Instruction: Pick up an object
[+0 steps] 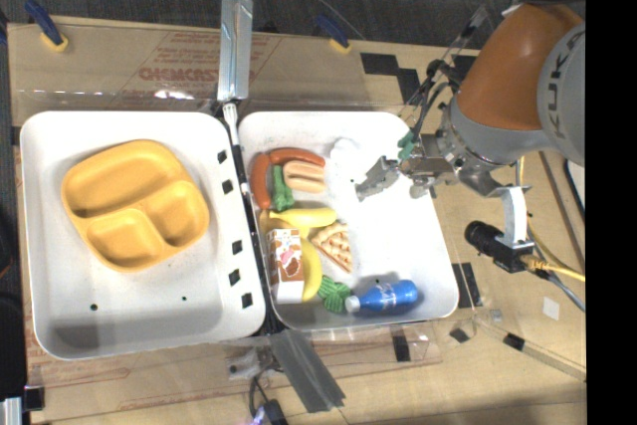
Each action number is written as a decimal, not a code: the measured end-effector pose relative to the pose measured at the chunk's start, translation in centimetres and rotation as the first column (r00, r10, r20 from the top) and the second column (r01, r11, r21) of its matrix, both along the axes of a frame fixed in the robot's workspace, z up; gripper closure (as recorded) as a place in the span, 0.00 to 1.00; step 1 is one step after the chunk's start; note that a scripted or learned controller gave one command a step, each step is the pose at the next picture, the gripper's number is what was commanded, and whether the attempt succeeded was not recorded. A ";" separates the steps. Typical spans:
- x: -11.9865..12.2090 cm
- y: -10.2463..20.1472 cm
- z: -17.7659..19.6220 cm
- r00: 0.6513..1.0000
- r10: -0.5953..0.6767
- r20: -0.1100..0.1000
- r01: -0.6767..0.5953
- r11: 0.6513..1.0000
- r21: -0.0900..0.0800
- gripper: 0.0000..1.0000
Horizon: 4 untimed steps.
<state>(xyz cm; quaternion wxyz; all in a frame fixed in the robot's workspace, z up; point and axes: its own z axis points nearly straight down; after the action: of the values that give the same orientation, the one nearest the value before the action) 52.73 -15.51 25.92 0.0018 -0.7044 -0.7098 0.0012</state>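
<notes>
Two shallow white bins sit side by side on a cardboard-covered bench as a grey arm with an orange band (513, 80) reaches in from the right. The left bin (60, 314) carries one item, a yellow divided tray (134, 202). The right bin (423, 224) carries the rest, crowded against its left wall: one hot dog in a bun (295, 172), one yellow banana (304, 217), one small printed carton (287, 264), one waffle-patterned wedge (334, 247), one green piece (334, 295) and one blue bottle (388, 296) lying on its side near the front wall. A faint white object (343, 156) lies near the back of the bin. The gripper (370, 182) hangs over the bin's open middle, just right of the hot dog; nothing is visible between its fingers, and how far apart they stand cannot be told from this angle.
</notes>
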 end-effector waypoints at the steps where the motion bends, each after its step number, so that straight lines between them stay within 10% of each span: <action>1: -4.4 2.9 -14.5 0.994 0.110 0.006 -0.110 0.994 -0.001 0.00; 2: -4.3 2.9 -13.7 0.993 0.116 0.004 -0.116 0.993 -0.001 1.00; 3: -0.5 8.1 -0.6 0.998 -0.059 0.008 0.059 0.998 0.000 1.00; 4: -0.6 8.0 -0.8 0.998 -0.061 0.003 0.061 0.998 0.000 0.00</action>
<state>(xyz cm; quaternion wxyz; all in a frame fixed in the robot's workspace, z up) 52.14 -7.54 25.14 0.0005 -0.7255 -0.6882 0.0001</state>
